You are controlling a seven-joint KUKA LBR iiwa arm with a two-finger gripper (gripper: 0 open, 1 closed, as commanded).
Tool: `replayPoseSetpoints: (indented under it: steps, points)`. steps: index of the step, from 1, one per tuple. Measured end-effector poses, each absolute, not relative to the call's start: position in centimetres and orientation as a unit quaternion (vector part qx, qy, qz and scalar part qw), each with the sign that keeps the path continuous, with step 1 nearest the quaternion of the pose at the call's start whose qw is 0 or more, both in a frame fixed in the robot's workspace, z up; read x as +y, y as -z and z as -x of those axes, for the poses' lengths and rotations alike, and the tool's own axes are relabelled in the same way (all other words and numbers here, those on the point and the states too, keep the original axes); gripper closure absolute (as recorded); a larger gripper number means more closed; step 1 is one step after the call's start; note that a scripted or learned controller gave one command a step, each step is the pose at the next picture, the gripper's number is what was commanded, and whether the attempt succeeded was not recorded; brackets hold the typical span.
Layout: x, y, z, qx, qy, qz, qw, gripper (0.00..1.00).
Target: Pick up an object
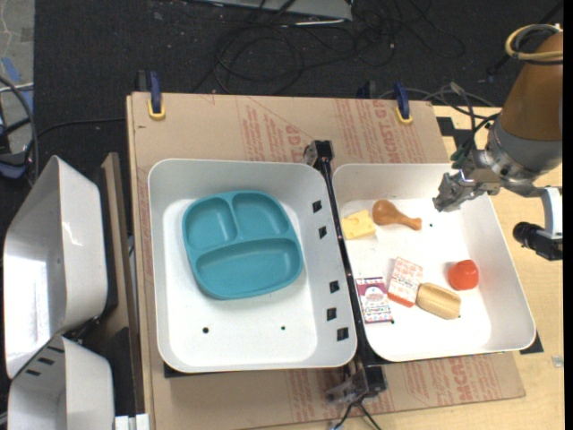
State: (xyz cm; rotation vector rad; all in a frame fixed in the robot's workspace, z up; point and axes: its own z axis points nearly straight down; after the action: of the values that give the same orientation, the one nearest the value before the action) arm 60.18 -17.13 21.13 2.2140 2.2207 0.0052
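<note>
Even, diffuse overhead lighting. The white bins (407,352) appear bright without harsh glare; the floor (81,43) toward 12 o'clock stays dark. Soft shadows fall beneath the teal tray (242,245). Focus is moderately sharp; the arm (537,106) at 2 o'clock looks slightly blurred.

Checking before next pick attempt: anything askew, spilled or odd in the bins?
Nothing spilled or damaged. The teal divided plate lies slightly rotated in the left bin. In the right bin, the two small cartons lie flat at different angles. The gripper sits over that bin's upper right corner.
</note>
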Motion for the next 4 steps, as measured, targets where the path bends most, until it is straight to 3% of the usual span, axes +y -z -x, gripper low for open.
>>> replayPoseSetpoints:
  steps: [1,2,3,4]
  points:
    - [-17.1,-23.9,-60.3,0.708,-0.001,-0.706,0.002,1.0]
    - [-11.2,-24.4,-60.3,0.71,-0.0008,-0.704,0.0,1.0]
    - [-5.7,-24.4,-58.5,0.71,-0.0003,-0.704,-0.001,1.0]
    - [-0.3,-25.0,-58.2,0.71,-0.0005,-0.704,0.0,1.0]
